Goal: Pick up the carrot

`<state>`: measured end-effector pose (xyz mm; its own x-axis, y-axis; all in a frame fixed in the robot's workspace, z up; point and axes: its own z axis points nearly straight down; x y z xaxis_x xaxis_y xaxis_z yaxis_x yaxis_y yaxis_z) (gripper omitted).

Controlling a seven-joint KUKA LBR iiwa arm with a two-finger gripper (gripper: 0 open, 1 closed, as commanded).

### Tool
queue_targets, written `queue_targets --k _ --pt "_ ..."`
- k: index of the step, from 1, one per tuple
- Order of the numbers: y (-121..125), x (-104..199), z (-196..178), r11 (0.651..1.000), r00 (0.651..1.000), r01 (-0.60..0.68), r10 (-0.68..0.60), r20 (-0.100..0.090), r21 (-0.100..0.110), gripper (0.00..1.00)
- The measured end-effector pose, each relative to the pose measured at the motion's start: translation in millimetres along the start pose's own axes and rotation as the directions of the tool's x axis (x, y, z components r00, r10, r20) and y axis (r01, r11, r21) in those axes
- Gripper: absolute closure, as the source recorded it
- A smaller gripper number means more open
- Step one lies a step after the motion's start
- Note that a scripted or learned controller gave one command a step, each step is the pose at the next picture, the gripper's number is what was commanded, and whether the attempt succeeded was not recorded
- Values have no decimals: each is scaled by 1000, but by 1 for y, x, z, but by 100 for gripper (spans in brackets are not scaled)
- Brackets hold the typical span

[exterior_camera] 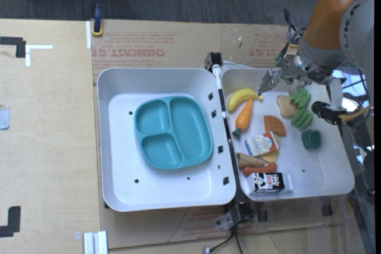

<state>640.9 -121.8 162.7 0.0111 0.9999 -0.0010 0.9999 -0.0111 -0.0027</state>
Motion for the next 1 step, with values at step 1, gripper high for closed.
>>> queue_targets --k 1 --pt "-28 22 59 999 1000 -26 26 2 -29 0"
